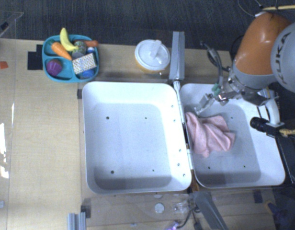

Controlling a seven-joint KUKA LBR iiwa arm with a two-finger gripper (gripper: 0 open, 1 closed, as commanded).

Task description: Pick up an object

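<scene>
From the overhead camera, the arm (262, 42) comes in at the right, and its bulky grey-and-orange wrist covers the far right corner of the right bin (243, 176). The hand (203, 105) reaches out from under it, low over that bin's far left part; its metal fingers are small and blurred against the white floor, so I cannot tell how far open they are, and nothing can be made out between them. Just below the fingertips lies a crumpled pink cloth (209, 134), bunched against the bin's left wall, close to the hand; whether they touch is unclear. The left bin (133, 138) shows a bare white floor with a few dark dots. Beyond the bins, on the bench (37, 143), a blue divided tray (51, 75) holds toy food: a banana (66, 40), a carrot (60, 50), something purple (54, 67) and a few smaller pieces too small to name. Right of the tray stands a white lidded cup (153, 55).
</scene>
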